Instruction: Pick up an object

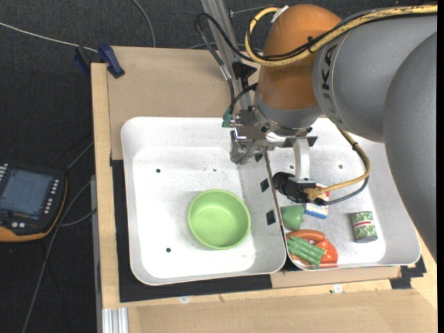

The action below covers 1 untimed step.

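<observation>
Tan bench (166, 82) bears white bins (139, 158) above dark carpet (41, 82).

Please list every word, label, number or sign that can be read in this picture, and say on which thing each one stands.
"K": a dark letter on the grey arm, beside the orange band; the rest of the word is cut off.
Small green can in the right bin: printed label, too small to read.
Blue and white packet in the right bin: print too blurred to read.
Handheld pendant on the floor at left: lit screen, nothing legible.
</observation>
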{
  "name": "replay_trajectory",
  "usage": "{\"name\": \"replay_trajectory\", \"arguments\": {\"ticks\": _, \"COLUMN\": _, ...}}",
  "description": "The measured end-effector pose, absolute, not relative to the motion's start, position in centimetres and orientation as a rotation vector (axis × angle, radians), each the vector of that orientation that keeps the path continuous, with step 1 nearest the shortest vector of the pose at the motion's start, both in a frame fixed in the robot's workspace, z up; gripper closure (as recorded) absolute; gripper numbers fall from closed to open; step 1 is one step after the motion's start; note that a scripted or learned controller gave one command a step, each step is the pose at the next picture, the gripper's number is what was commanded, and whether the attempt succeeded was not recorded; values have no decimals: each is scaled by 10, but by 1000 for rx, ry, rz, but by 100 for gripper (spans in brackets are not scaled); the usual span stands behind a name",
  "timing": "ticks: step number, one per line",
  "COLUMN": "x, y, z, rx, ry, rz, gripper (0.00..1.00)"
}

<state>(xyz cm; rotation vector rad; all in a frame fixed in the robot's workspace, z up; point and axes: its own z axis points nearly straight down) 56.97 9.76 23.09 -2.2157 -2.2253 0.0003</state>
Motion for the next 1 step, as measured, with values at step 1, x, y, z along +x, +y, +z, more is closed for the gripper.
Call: {"name": "replay_trajectory", "arguments": {"ticks": 1, "x": 570, "y": 95, "z": 231, "rx": -2221, "ry": -2221, "rz": -1, "gripper": 0}}
